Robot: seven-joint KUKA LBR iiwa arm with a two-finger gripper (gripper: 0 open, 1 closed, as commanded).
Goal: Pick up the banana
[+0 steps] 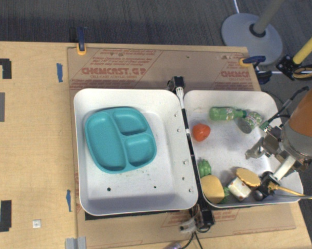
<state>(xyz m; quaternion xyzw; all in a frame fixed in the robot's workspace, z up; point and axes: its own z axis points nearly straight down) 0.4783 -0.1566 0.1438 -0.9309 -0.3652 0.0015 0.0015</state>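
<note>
A chunky yellow piece lies at the front of the right bin, against the divider. It is the most banana-like thing in view, though its shape is unclear. A tan-yellow oval piece rests just to its right, on top of a white cylinder. My gripper hangs low over the right side of that bin. It is a little behind and to the right of the oval piece and well apart from the yellow piece. Nothing shows between the gripper's tips.
The right bin also holds a green bottle at the back, a red tomato and a green vegetable by the divider. A teal divided plate lies in the left bin. A grey lamp base stands beyond the bench.
</note>
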